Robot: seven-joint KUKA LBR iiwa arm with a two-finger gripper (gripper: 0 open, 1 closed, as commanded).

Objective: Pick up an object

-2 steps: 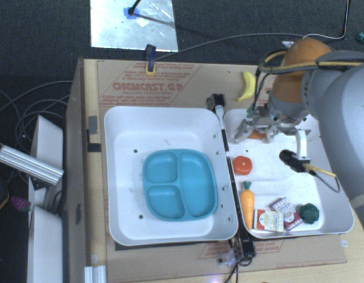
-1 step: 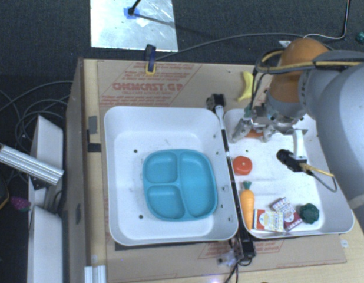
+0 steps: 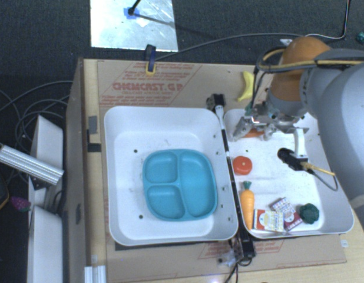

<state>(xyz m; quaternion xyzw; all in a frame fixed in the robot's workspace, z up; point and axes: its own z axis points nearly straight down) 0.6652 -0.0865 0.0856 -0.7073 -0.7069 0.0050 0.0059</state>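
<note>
My gripper (image 3: pixel 253 125) is low over the far left corner of the right bin (image 3: pixel 338 216), under the arm's orange band. A small orange piece (image 3: pixel 251 134) lies right below it, partly hidden by it. Nearer the front of this bin are a red-orange tomato (image 3: pixel 242 165), a carrot (image 3: pixel 247 203) with a green top, a small printed box (image 3: pixel 277 218) and a dark green lump (image 3: pixel 309 213).
The left bin (image 3: pixel 118 158) holds a blue divided plate (image 3: pixel 180 184). A yellow banana (image 3: pixel 247 86) lies on the board behind the right bin. The divider between the bins runs just left of the gripper.
</note>
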